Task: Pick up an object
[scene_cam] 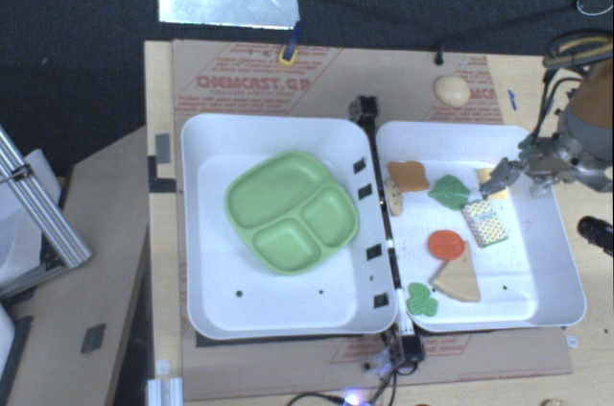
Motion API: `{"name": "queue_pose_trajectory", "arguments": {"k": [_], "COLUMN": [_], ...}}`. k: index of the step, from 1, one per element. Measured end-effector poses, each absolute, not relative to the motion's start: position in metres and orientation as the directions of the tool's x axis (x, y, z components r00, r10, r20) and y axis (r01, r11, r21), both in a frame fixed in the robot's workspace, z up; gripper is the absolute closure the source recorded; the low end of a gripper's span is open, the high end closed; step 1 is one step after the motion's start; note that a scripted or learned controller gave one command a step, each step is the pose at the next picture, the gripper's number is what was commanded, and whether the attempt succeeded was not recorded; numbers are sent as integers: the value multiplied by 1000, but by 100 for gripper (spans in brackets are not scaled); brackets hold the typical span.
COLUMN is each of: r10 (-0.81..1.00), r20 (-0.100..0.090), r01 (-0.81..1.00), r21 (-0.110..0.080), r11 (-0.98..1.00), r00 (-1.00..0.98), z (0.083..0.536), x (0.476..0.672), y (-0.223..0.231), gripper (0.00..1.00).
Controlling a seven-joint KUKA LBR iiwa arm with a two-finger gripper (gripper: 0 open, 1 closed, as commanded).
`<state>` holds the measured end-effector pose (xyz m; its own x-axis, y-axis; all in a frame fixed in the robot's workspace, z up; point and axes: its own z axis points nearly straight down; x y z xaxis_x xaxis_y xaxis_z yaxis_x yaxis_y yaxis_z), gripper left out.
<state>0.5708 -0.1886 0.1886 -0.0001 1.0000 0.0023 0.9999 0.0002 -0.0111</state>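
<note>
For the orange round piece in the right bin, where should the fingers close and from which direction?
Come straight down on the orange round piece and close across its width. It looks flat and low, with bare bin floor on its left and upper sides. The tan wedge lies close below it, so probably set the fingers left-right to avoid it.

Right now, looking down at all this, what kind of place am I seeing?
Most likely a robotics lab bench set up for grasping trials: a robot arm reaches over two white bins, one holding a green divided plate, the other toy food such as an orange disc.
</note>
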Motion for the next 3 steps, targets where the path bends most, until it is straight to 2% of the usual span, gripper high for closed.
{"name": "queue_pose_trajectory", "arguments": {"k": [1, 3], "r10": [1000, 1000], "r20": [0, 1], "r01": [1000, 1000], "r21": [1, -3], "r11": [3, 2], "r00": [-3, -2], "z": [196, 87], "x": [574, 569], "y": [-188, -178], "gripper": [0, 0]}}
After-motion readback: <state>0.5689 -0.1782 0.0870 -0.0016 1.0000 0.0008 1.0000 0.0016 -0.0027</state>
